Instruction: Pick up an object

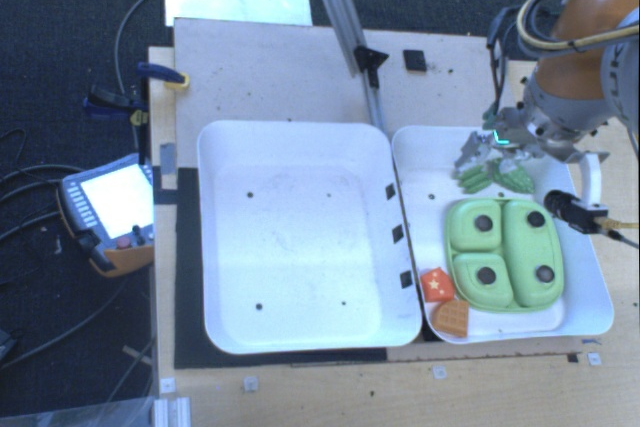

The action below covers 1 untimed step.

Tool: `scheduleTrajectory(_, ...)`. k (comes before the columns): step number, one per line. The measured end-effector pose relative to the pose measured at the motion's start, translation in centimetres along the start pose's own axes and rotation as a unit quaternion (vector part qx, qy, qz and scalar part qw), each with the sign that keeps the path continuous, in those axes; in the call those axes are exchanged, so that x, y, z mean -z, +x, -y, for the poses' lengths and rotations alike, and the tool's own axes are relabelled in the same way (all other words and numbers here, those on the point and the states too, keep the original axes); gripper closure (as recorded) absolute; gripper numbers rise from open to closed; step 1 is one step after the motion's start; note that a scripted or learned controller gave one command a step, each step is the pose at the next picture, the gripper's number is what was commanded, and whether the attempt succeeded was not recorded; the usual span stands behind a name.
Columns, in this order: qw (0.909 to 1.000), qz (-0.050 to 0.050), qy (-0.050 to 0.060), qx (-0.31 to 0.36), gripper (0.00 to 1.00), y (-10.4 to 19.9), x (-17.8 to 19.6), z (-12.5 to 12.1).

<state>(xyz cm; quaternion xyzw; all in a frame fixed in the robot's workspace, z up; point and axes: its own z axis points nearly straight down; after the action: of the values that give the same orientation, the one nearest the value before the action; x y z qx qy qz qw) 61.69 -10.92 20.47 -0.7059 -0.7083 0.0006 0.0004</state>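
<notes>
1. The tool (478,158) hangs low over the far part of the right bin (600,315). Whether it is released or clenched I cannot tell; glare and the wrist above hide that.
2. Directly under and just beside the tool, toward the near side, lies a small dark green toy (497,179), seemingly leafy. It looks touching or nearly touching the tool. Its long axis runs roughly across the bin, left to right in the view.
3. I judge this the likeliest thing to be picked: it is the closest by far, so the coming move turns on a short drop straight down, with the jaws set across that long axis.
4. Farther from the tool, nearer the camera, sits a light green moulded tray (505,253).
5. Beyond that, at the bin's near left corner, lie a small orange block (437,285) and a waffle-like piece (451,318).
6. Well apart to the left is the other bin (215,215).
</notes>
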Motion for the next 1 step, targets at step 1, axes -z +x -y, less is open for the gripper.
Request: scheduleTrajectory(1, 1.0000, 0.000, -0.002, 0.000, 0.00, 0.00, 0.16, -0.09)
